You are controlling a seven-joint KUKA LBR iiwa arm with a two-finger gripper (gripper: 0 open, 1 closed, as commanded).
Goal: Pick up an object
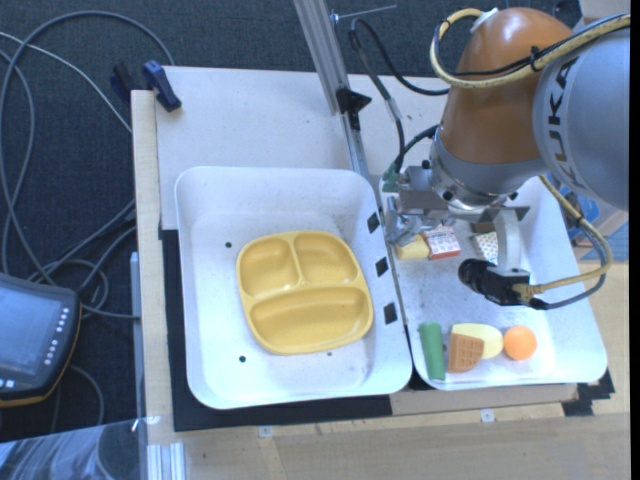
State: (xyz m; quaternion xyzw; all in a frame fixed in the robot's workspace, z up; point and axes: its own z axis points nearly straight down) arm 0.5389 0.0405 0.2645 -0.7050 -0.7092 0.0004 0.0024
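I am looking down on the desk (pixel 250 108) with its two shallow white bins. The grey arm with its orange band (pixel 500 78) is reaching over the right-hand white bin (pixel 585 353), and its gripper (pixel 420 213) is hanging low at that bin's far left corner, close against the wall between the bins. The wrist is covering most of it, so I cannot tell whether it is clamped on anything.

Just beside the gripper, toward the arm's side, a small red-and-white carton (pixel 442 244) is lying flat, and a pale yellow piece (pixel 409 250) is sitting right under the gripper's near edge; whether they are touching it I cannot tell. Nearer to me than the gripper, along the bin's front wall, a green cylindrical stick (pixel 431 349), a tan waffle-patterned wedge (pixel 464 351), a pale yellow rounded lump (pixel 487 339) and a small orange ball (pixel 519 343) are lying in a row, well apart from the gripper.

In the left-hand white bin (pixel 200 298), across the wall from the gripper, a yellow plastic divided tray (pixel 303 290) is lying flat.
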